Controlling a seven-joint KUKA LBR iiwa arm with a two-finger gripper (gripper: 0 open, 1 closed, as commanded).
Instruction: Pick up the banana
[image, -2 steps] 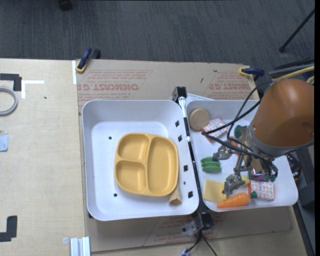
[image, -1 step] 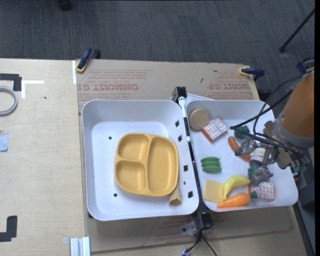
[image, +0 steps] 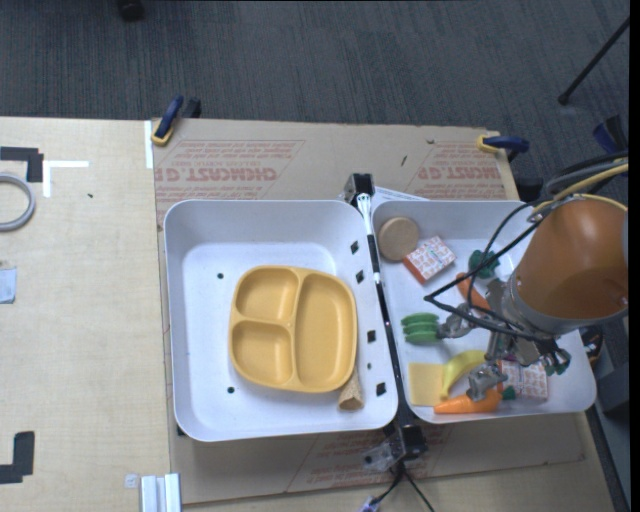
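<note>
Orange carrot hugs the right bin's near rim; curved yellow banana at 11 o'clock, beside the claw, grip unclear.

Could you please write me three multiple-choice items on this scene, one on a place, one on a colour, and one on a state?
1. Where does the banana lie?
A. In the right bin, beside the carrot
B. On the plate
C. On the cardboard outside both bins

2. What colour is the plate in the left bin?
A. Green
B. Yellow
C. Red

3. How does the banana stand with the task?
A. It rests in the bin, with the gripper low beside it
B. It hangs in the air above the bench
C. It lies on the plate

Answers: 1 A, the banana sits at the right bin's near side, just above the carrot; 2 B, the three-part plate is plainly yellow; 3 A, the banana lies on the bin floor, not lifted.
</note>
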